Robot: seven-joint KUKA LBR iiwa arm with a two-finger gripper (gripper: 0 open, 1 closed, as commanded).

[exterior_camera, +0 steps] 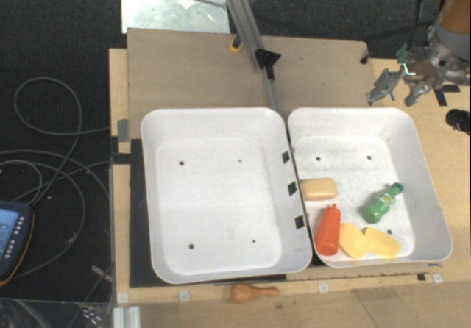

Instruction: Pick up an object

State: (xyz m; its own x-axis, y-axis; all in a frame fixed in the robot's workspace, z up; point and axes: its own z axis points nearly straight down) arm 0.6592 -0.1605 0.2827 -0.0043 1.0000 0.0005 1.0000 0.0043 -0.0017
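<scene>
The right bin (412, 135) holds a tan block (319, 188), a red bottle (328, 229), a green bottle (380, 203) and two yellow pieces (353, 240) (383, 242) near its front edge. My gripper (398, 90) hangs at the upper right, above the bench just behind the right bin's far rim. Its two fingers are spread apart with nothing between them. It is well away from all the objects.
The left bin (221, 194) sits beside the right one. A metal pole (243, 10) slants across the bench behind the bins. A tan pear-shaped object (250, 291) lies on the bench in front of the left bin. Cables and a tablet (11, 238) lie on the floor at left.
</scene>
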